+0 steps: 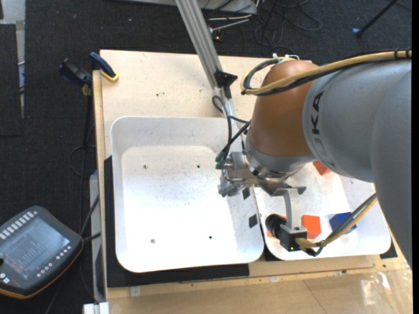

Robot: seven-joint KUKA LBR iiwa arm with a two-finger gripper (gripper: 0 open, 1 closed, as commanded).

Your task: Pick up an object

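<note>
The teach pendant (33, 250) lies nearest, on the dark floor at the bench's (163, 84) lower left corner. On the bench, the left bin (177, 195) shows only a scatter of dark specks on its white floor. The right bin (376, 244) holds the things to be picked. An orange block (311, 225) sits near the front wall, with a blue piece (340, 221) just beside it on the right. A smaller orange-red piece (320, 169) lies farther back, partly hidden under the arm (353, 123).

The arm reaches in from the right and covers most of that bin, its orange band (281, 110) bulging above the wrist. The gripper (236, 185) hangs low over the rims where the two bins meet, apart from the orange block. Its metal parts are seen from above, so it cannot be told whether it is wide or narrow, and nothing can be seen in its grasp.

Beyond the bins, a blue and yellow clamp (98, 67) grips the bench's far left corner. A slanted aluminium strut (200, 38) rises from behind the left bin. Loose cables (294, 5) lie on the floor past it.
</note>
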